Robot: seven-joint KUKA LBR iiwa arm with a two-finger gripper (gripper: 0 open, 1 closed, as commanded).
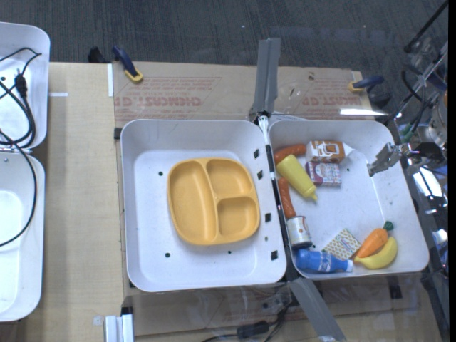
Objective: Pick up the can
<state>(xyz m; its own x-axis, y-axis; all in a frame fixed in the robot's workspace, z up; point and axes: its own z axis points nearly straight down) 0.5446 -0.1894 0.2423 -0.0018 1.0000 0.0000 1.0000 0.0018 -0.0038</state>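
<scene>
While the left bin (pixel 135 191) carried just a yellow divided plate (pixel 213 199), the right bin (pixel 399 212) kept open floor at its middle, the gripper (pixel 382 160) hung at its right edge with its grip impossible to judge, and the can (pixel 296 230) lay along its left wall.

The arm sits at three o'clock in the frame, mostly a tangle of grey metal and cables along the edge. Its pincer (pixel 385 159) pokes in from there, pointing toward nine o'clock and tilted slightly downward. Nothing sits between its tips. How wide those tips stand is too small to make out.
</scene>
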